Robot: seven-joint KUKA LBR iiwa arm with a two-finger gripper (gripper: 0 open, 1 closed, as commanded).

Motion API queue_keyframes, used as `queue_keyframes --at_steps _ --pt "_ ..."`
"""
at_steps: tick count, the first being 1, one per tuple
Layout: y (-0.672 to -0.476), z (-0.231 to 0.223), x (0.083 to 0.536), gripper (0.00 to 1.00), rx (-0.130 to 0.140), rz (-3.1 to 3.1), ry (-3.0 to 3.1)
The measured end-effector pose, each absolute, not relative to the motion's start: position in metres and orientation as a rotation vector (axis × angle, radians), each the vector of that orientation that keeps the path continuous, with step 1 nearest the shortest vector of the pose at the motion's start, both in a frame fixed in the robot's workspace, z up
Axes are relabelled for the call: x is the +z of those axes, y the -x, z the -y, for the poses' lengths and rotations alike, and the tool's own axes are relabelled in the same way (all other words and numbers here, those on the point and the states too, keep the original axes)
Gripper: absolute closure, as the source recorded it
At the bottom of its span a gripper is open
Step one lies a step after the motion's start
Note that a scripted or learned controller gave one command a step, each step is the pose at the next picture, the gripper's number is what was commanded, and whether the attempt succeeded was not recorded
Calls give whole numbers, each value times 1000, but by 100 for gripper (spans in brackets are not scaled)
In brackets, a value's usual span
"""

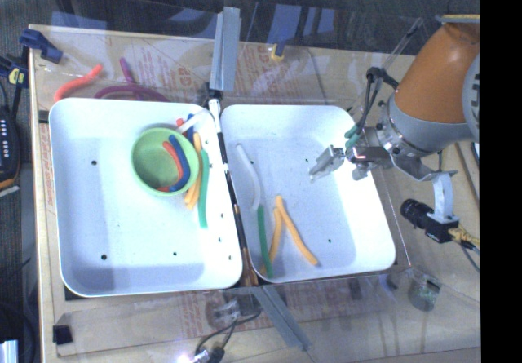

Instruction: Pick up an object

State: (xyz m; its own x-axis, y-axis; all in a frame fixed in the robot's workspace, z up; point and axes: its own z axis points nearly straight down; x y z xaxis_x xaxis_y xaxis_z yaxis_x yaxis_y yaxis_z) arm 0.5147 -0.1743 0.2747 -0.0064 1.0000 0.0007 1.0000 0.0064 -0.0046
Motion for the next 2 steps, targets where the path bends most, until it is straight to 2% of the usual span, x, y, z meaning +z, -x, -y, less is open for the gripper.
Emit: queue_keyframes --at_steps 1,2 --pt "-519 142 168 0 7 2311 2120" --pt "-506 134 94 0 -1 2351 2094"
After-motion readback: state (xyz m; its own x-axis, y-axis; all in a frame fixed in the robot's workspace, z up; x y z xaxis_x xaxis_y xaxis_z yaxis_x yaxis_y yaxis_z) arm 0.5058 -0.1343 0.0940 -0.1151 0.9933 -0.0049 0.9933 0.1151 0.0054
